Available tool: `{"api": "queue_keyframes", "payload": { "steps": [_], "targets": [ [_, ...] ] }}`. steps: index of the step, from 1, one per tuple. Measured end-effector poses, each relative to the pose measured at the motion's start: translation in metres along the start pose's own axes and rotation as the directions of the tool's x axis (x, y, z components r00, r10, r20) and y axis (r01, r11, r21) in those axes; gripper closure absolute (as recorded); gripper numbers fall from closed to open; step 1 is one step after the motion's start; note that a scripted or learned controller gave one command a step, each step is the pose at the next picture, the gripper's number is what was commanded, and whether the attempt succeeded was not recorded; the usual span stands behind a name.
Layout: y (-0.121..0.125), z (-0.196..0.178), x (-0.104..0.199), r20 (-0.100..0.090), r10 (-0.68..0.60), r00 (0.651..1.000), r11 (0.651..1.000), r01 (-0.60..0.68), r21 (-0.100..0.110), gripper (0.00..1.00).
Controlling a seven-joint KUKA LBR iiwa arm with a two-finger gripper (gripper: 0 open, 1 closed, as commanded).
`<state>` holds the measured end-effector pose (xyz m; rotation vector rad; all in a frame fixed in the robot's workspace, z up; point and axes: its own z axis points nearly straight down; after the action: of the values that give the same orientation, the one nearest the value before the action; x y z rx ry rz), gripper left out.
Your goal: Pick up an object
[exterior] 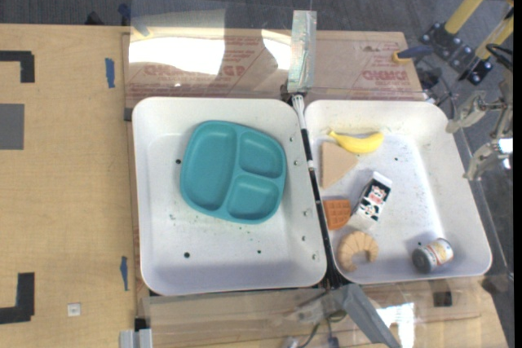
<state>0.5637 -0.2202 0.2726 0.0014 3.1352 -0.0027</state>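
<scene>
1. Camera view: the left bin (155,257) holds a teal divided plate (233,172) at its centre.
2. At 12 o'clock in the right bin (465,200) lies a banana (356,141), with a tan slice of bread (336,164) just below it.
3. An orange waffle piece (336,213) sits beside a small printed carton (373,200); a croissant (359,248) lies at 7 o'clock.
4. A small can (432,254) lies on its side at 5 o'clock.
5. The gripper's state cannot be told.
</scene>
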Motion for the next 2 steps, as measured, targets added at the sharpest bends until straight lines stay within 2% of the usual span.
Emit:
{"api": "queue_keyframes", "payload": {
  "steps": [1,2],
  "targets": [
    [-0.004,0.183,-0.014,0.006,0.081,0.997,0.997,-0.081,0.003,0.0],
    [0.05,0.183,0.028,0.004,0.3,0.954,0.954,-0.3,-0.001,0.0]
  ]
}}
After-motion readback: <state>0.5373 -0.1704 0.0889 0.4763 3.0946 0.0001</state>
